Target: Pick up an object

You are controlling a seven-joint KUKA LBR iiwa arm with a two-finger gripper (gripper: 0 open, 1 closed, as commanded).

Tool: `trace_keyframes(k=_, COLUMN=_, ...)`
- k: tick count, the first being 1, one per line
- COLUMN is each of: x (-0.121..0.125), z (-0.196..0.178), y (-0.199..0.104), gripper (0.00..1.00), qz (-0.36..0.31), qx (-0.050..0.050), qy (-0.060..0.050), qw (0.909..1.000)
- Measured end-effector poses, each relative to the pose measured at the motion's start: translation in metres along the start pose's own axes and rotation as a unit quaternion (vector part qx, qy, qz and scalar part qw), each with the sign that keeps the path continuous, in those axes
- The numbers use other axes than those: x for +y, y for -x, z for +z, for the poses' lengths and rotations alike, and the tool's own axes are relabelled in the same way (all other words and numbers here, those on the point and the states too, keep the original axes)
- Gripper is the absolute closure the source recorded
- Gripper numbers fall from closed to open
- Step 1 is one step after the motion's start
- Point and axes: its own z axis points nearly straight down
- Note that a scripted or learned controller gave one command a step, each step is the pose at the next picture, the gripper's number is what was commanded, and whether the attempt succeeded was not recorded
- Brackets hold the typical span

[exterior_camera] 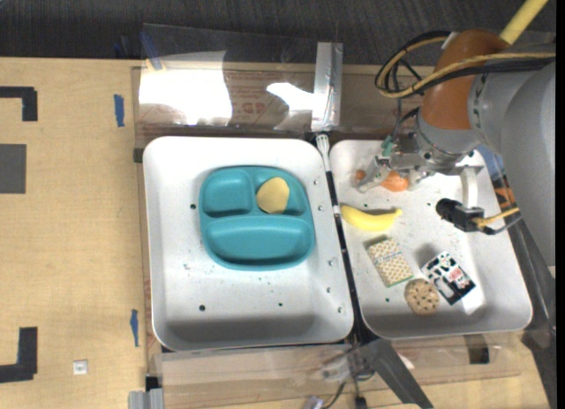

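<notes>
1. Right now the arm is leaning in over the right bin (521,310), with the gripper (395,167) hanging low at that bin's far left corner.
2. An orange object (396,183) is sitting just under the gripper; whether the gripper is closed on it or merely touching it I cannot tell.
3. Other candidates are lying nearby: a banana (371,216), a patterned packet (389,261), a cookie (422,296) and a black-and-white box (450,276).
4. Over in the left bin (168,222), a teal divided plate (256,238) is carrying a yellow lump (273,194).
5. For a clean pick, I am judging the gripper should be centring on the orange object, keeping off the bin wall, closing fully, then rising straight.
</notes>
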Motion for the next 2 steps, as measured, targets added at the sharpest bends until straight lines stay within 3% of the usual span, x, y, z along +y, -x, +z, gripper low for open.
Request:
trace_keyframes(k=1, x=0.001, z=-0.012, y=-0.001, gripper=1.0, qz=-0.002, qx=-0.001, qy=0.001, qw=1.0)
trace_keyframes(k=2, x=0.009, z=-0.103, y=-0.025, gripper=1.0, qz=0.061, qx=0.001, qy=0.006, qw=0.9981)
